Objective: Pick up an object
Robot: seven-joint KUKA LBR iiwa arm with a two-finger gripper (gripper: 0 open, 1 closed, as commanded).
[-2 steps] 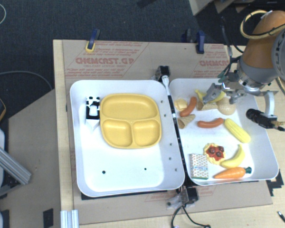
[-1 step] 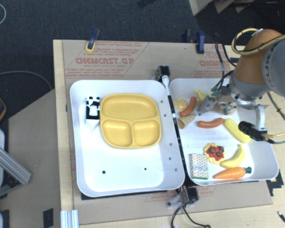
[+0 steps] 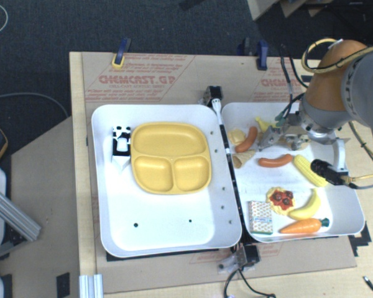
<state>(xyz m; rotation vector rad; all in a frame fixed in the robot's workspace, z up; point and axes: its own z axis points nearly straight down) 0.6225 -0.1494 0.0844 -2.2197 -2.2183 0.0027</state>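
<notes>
Desk [image 3: 81, 166] of pale board, seen from above at a slant, carrying two shallow white bins side by side. You see the left bin [image 3: 112, 222] holding a yellow three-compartment plate [image 3: 170, 157] in its far half, with a small black-and-white object [image 3: 120, 143] just beside the plate on its left. The right bin [image 3: 348, 219] holds the loose items you may choose from. Along its left wall lie a red sausage [image 3: 247, 139] set at a slant and a pale tan piece [image 3: 238, 136] touching it. A second sausage [image 3: 276, 161] lies near the middle, pointing left to right. To its right a yellow corn cob [image 3: 308, 169] lies at a slant. In the near part you find a small round pizza-like piece [image 3: 280, 198], a banana [image 3: 307, 207], an orange carrot [image 3: 302, 226] with a green tip, and a patterned white packet [image 3: 260, 216]. The arm [image 3: 336, 85], grey with an orange band, reaches in from the right. Its end effector [image 3: 278, 132] hangs low over the far part of the right bin, just beyond the second sausage and to the right of the slanted one. You cannot tell from this view whether it is released or clenched, and nothing shows plainly within it
</notes>
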